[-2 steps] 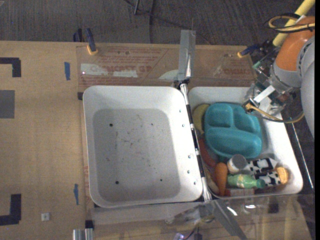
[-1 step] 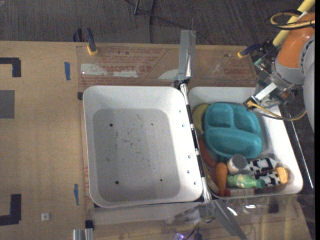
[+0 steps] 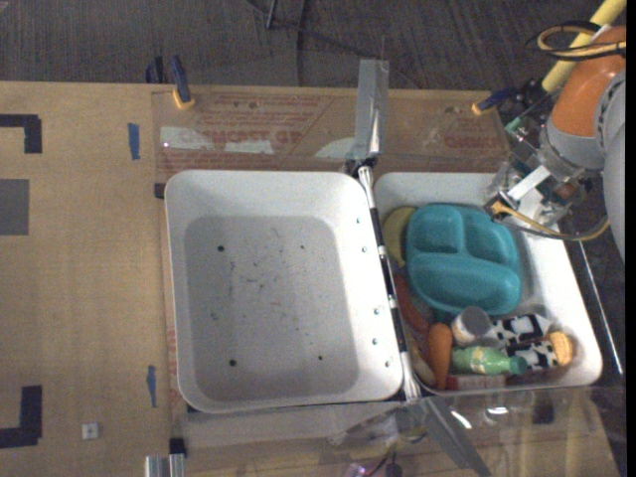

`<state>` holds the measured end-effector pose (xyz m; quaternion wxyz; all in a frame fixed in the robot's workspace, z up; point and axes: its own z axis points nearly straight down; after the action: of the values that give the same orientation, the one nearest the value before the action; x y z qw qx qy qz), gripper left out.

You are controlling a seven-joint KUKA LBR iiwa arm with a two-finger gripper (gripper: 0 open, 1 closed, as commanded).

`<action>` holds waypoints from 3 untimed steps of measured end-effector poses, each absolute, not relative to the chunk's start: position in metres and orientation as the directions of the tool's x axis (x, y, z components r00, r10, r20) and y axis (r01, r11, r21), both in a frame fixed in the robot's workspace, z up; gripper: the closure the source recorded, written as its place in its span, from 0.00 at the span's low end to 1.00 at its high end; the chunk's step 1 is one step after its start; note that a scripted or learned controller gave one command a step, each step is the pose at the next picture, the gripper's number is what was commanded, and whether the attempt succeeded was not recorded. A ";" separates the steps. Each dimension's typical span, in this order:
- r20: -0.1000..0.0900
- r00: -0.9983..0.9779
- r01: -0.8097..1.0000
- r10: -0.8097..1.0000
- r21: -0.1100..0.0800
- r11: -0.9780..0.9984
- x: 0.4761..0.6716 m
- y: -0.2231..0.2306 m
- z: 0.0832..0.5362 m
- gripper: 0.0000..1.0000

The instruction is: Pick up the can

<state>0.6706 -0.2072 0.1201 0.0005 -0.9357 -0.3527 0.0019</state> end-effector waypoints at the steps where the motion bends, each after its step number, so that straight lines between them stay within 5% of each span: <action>1: 0.000 0.682 0.732 0.732 -0.003 -0.682 0.654 -0.183 0.127 0.00; 2: 0.013 0.443 0.896 0.896 0.003 -0.444 0.665 -0.204 0.093 0.00; 3: 0.008 0.444 0.896 0.896 0.008 -0.444 0.665 -0.206 0.102 1.00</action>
<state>0.6652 -0.2058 0.1019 -0.0016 -0.8497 -0.5272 -0.0055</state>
